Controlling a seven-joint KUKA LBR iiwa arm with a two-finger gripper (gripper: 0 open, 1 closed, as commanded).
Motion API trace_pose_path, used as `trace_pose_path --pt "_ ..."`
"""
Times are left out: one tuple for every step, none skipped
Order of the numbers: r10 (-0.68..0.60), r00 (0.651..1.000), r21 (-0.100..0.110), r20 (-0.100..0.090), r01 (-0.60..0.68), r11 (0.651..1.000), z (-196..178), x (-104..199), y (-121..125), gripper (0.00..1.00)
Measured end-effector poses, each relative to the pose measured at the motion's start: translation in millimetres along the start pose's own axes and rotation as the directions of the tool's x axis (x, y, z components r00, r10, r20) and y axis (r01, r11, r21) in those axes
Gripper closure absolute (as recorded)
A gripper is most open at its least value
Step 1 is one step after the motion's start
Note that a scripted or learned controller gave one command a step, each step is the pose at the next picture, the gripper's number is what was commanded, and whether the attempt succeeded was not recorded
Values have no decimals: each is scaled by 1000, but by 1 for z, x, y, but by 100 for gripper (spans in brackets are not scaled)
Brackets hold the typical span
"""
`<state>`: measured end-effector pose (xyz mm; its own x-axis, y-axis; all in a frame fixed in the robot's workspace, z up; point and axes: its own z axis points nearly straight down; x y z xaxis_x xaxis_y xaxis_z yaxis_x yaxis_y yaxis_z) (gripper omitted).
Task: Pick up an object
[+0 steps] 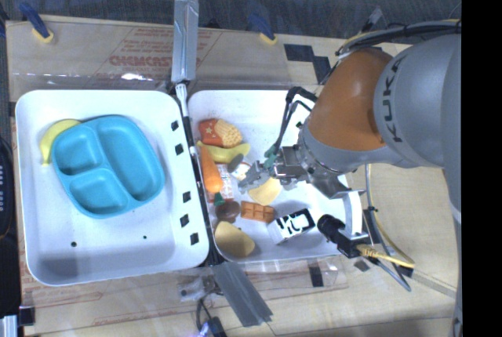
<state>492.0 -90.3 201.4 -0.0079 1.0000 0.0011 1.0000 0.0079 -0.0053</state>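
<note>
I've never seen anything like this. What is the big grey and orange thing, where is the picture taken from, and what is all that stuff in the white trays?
It is a robot arm, seen by one camera fixed above the bench and looking down at a slant. Its two-finger gripper hangs low over the right white bin, among toy food: an orange carrot, a corn cob, a small brown waffle. The left white bin holds a blue divided plate with a yellow banana tucked beside it. I cannot tell whether it grips anything.
</note>
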Motion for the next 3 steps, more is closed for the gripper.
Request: trace_pose_path --pt "248 969 1 -1 -248 969 46 -7 -16 0" --pt "169 986 0 -2 -169 986 99 -36 -16 0" --pt "162 987 0 -1 -162 987 89 -36 -15 100"
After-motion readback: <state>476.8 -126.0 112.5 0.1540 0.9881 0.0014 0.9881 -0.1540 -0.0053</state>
